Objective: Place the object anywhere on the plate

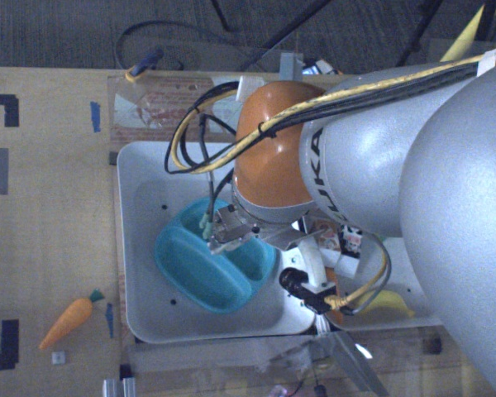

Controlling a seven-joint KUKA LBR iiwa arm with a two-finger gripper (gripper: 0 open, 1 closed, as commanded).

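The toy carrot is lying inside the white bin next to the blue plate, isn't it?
Not quite. The camera view shows the toy carrot lying on the wooden bench, outside the white bin, off its left edge. The blue plate does sit inside that bin.

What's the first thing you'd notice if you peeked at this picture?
The huge grey robot arm with a shiny orange band fills the right side, reaching over a shallow white bin. Under it in the bin sits a bright blue divided plastic plate. Outside the bin, on the wooden bench at lower left, lies a little orange toy carrot with a green top.
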